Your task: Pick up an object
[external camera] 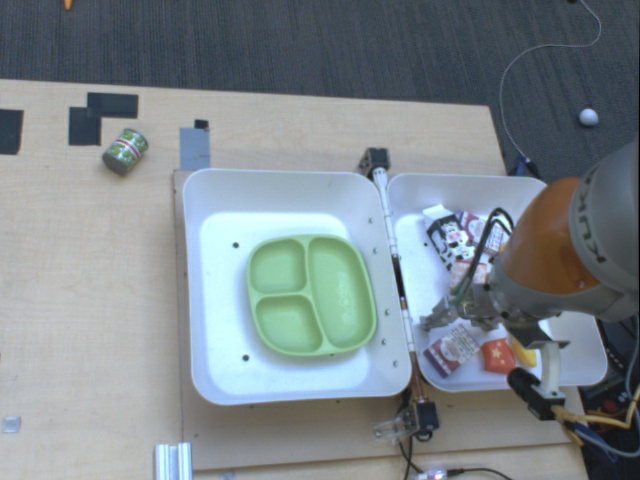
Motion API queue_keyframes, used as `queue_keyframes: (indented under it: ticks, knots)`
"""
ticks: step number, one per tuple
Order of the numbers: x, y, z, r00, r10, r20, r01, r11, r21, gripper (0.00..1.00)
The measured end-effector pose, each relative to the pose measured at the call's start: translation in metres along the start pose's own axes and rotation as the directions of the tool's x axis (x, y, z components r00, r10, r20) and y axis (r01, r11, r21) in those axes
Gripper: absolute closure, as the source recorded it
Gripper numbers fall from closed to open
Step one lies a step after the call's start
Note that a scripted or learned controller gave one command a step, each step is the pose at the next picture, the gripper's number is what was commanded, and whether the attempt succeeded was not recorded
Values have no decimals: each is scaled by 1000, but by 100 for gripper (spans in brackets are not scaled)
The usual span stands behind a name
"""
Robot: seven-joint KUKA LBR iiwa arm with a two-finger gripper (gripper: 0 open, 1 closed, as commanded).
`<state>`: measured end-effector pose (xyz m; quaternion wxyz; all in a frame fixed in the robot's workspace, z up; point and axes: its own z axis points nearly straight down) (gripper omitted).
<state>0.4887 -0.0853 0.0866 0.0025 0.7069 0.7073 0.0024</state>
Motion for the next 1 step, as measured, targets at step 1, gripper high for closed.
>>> queue_keyframes:
  ticks: [1]
  knots:
    - [0, 3, -11, 1000, -2, 0, 2, 1000, -7, 100]
